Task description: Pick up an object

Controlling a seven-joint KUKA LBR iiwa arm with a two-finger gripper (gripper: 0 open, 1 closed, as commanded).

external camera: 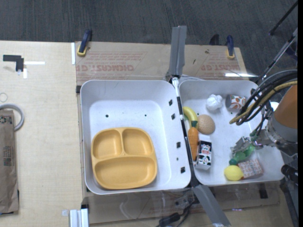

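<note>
so the metal two-finger gripper [242, 144] is down in the right-hand white bin [222, 88], near its right edge, right over a small green object [244, 151]. whether it's actually got hold of anything, i honestly cannot tell. a round yellow lemon [233, 173] and a flat pinkish packet [251, 168] sit just beside that spot toward the bin's front right corner, so i'd guess the risk is nudging those or closing on two things at once. the orange divided plastic plate [124, 157] sits in the left white bin [94, 98], well apart.
</note>
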